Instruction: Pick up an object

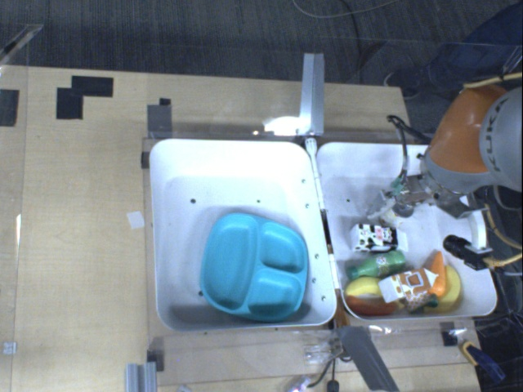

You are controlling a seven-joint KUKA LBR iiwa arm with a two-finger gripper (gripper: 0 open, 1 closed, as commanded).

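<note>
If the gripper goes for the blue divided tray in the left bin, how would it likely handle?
The blue divided tray looks like rigid moulded plastic, so probably stiff and light. Its broad, smooth, rounded rim may slip from a narrow pinch. Lying flat, it seems unlikely to roll.

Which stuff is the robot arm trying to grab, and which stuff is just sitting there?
For the job:
gripper
cow-print block
green veggie
banana
small carton
carrot

Just lying about:
blue divided plate in the left bin
black cable on the floor

Bright even overhead light; glare on left bin (pixel 282 126) top rim; soft shadows; slightly soft focus.
</note>
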